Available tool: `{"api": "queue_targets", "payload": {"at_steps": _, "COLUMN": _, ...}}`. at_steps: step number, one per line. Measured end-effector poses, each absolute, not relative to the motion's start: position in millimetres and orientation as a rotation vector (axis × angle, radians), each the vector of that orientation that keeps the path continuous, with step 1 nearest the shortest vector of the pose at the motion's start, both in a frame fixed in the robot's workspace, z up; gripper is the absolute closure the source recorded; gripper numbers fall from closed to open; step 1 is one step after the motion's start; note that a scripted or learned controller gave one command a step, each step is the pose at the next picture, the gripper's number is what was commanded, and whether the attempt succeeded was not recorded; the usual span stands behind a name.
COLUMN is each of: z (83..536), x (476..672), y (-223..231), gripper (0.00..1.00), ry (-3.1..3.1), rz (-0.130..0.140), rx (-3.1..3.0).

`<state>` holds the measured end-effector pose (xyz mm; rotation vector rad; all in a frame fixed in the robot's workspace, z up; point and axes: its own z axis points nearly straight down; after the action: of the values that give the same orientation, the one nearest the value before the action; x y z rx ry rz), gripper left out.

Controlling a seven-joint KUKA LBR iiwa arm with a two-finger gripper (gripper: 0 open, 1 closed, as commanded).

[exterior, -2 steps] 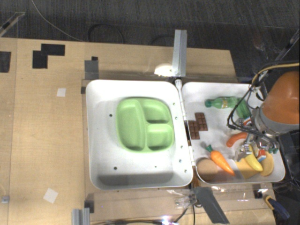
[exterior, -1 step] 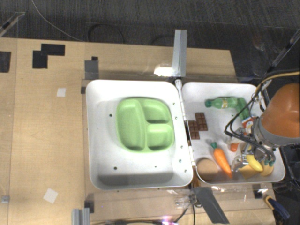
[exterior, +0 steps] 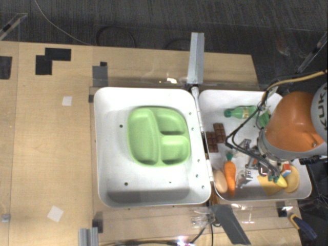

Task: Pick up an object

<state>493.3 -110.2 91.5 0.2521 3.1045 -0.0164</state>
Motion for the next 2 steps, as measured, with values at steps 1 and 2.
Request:
{"api": "queue_targets", "payload": {"at_steps": 1, "z": 90.9, "x": 492.4, "y": -167.1, "gripper": 0.00, "ry": 3.115, "rz": -0.007, "rx": 0.200}}
{"api": "queue_targets", "payload": {"at_steps": 2, "z": 90.9, "x": 492.8, "y": -166.8, "gripper": 0.00, "ry": 3.116, "rz": -0.008, "rx": 0.168}}
